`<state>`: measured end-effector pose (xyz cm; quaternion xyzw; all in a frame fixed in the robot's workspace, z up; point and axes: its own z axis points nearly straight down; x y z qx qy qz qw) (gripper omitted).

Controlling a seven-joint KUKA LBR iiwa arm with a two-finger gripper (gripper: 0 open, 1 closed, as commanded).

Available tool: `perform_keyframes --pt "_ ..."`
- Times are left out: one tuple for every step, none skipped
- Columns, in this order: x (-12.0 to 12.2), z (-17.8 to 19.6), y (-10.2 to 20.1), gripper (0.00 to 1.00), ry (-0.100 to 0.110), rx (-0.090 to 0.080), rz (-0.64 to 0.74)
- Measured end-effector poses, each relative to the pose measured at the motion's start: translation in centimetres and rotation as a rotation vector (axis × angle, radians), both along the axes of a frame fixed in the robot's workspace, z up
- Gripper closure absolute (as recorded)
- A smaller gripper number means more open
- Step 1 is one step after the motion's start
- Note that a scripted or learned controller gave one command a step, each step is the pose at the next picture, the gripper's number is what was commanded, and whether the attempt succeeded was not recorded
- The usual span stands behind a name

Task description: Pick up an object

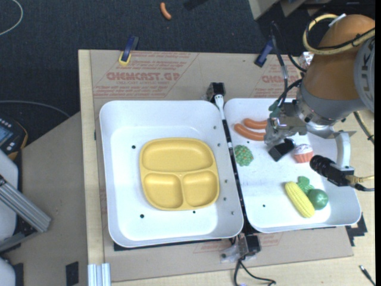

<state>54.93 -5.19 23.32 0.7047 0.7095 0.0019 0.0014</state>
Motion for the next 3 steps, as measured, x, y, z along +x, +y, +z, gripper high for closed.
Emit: perform_keyframes --pt "0.5 -1.2 0.3 1.0 0.007 0.0 -0.006" --pt "0.0 -0.4 -0.5 1.0 0.003 -0.001 -0.007" --pt "-0.6 -1.9 0.5 1.0 0.009 0.0 -0.006"
